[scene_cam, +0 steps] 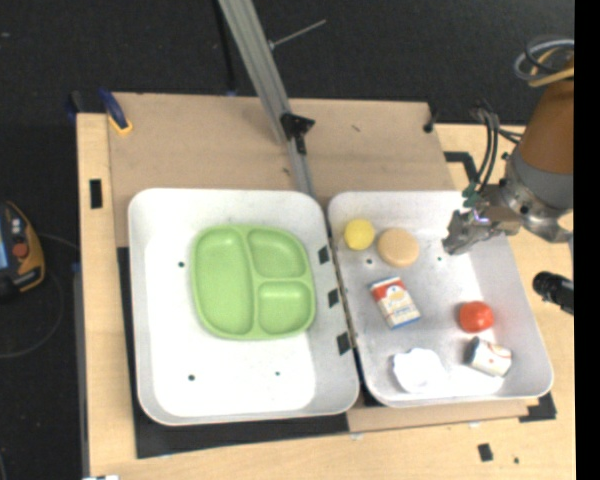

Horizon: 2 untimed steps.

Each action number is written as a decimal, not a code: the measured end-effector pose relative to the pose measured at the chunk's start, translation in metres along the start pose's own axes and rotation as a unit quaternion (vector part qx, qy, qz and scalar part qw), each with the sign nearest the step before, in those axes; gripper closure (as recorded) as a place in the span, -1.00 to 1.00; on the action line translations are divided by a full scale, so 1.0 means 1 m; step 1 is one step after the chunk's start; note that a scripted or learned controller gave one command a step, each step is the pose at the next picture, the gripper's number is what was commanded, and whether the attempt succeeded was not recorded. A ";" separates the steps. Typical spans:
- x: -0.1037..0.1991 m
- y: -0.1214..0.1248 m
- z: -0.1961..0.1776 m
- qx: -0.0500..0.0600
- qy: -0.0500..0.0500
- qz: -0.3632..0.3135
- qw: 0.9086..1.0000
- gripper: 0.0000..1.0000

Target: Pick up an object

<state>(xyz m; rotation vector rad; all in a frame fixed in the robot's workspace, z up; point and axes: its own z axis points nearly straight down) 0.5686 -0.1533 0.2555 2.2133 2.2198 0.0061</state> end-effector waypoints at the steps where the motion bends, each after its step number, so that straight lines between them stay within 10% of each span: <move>1: -0.001 0.001 -0.031 0.001 0.000 0.000 1.000 1.00; 2: 0.052 0.010 -0.014 0.003 0.001 -0.002 1.000 1.00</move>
